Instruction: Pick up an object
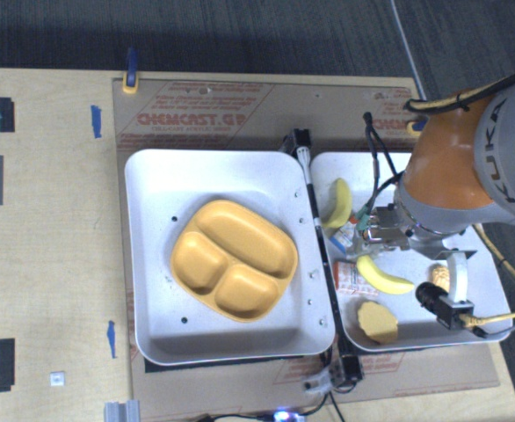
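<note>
The right bin (pixel 495 323) holds two toy bananas: one (pixel 339 202) lies at its far left, the other (pixel 383 276) near the middle. A tan round piece (pixel 377 321) sits at the front, and a small tan item (pixel 439 275) lies to the right. My gripper (pixel 379 234) hangs low over this bin, between the two bananas and just above the nearer one. The grey and orange wrist (pixel 446 178) hides much of the bin behind it.
The left bin (pixel 152 192) bears a yellow three-part plate (pixel 231 258). A red and white flat packet (pixel 346 276) and a small blue piece (pixel 340 236) lie by the right bin's left wall. Black cables (pixel 376 161) hang off the wrist.
</note>
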`<state>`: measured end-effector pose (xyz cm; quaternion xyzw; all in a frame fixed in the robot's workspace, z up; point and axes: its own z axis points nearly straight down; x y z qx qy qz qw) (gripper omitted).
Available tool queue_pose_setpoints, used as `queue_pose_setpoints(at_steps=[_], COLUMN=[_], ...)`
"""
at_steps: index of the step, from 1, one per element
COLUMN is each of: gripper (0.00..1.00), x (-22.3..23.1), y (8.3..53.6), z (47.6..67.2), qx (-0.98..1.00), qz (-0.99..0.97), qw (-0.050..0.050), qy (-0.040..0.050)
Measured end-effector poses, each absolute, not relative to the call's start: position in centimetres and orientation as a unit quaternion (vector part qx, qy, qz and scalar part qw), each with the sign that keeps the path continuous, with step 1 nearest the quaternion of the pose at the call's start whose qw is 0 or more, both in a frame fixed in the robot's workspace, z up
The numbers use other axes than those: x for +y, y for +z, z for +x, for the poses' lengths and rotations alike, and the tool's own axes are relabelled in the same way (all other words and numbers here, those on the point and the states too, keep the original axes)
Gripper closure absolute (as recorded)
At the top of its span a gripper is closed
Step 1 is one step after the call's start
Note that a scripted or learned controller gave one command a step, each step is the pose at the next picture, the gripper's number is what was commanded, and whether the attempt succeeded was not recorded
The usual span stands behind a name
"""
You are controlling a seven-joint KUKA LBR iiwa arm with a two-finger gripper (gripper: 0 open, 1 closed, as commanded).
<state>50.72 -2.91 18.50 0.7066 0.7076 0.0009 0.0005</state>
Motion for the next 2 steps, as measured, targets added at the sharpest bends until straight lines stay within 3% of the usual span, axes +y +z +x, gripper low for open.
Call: queue_pose_setpoints(at_steps=[1,2], gripper=[1.00,1.00], x=[4.7,10.7], y=[20.6,16.5], z=[50.8,48.0], qx=[0.708,0.708], qz=[0.707,0.706], qw=[0.000,0.000], qy=[0.0010,0.0002])
